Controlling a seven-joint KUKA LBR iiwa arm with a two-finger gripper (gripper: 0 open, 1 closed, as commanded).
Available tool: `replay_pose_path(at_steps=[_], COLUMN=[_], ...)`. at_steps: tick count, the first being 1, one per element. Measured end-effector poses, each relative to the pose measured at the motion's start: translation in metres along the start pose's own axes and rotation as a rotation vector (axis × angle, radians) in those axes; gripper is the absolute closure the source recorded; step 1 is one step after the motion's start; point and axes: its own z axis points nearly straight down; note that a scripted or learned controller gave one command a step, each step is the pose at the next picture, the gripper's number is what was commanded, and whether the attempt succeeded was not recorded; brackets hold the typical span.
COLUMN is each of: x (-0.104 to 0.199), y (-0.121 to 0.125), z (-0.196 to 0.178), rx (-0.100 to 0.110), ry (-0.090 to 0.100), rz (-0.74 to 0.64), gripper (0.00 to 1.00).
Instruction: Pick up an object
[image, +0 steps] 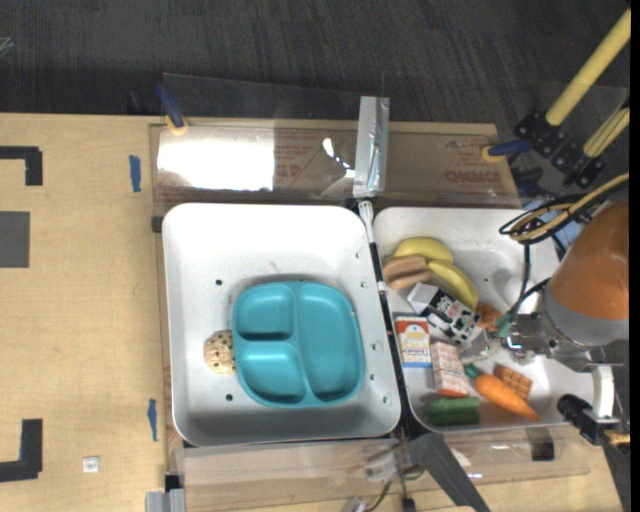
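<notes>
You have nothing lifted yet: the gripper (503, 335), grip state unreadable, hangs low in the right white bin (500, 232) beside the orange plastic carrot (505, 395) and small cartons, so 1 pick remains.

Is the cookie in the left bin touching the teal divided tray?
Touching. The camera view shows the cookie tucked against the left edge of the teal divided tray, with no white bin floor visible between them.

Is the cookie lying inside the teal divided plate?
No. The cookie lies on the left bin floor, against the teal divided plate at its left edge.
</notes>
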Motion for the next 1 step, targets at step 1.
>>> replay_pose_path(at_steps=[1], x=[0.0006], y=[-0.0002], z=[-0.0086], rx=[0.001], ry=[0.000], rz=[0.001], gripper=[1.00])
